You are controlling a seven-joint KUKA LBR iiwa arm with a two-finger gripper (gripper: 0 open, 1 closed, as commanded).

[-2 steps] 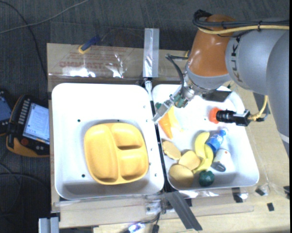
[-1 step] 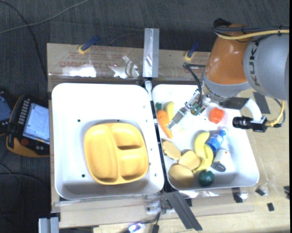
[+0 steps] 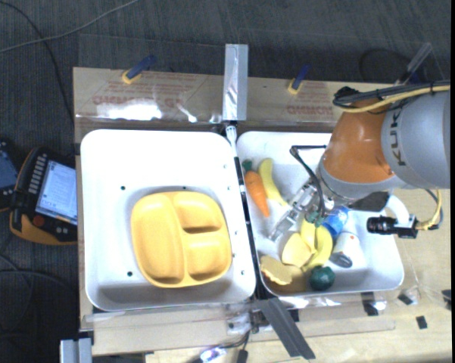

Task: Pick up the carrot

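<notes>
The orange carrot (image 3: pixel 256 192) lies along the left wall of the right bin (image 3: pixel 378 278), its green top pointing to the back. A yellow banana (image 3: pixel 270 181) rests just to its right. My gripper (image 3: pixel 295 212) hangs over the middle of the right bin, to the right of the carrot and a little nearer the front, with its two silvery fingers (image 3: pixel 302 200) spread apart. Nothing sits between them. The carrot is untouched.
Yellow fruit pieces (image 3: pixel 306 244), a tan piece (image 3: pixel 276 271), a dark green ball (image 3: pixel 322 277) and a blue-capped bottle (image 3: pixel 339 237) crowd the right bin's front. A yellow divided plate (image 3: pixel 183 237) lies in the left bin (image 3: pixel 106 165). The arm's orange band (image 3: pixel 356 150) looms over the right bin.
</notes>
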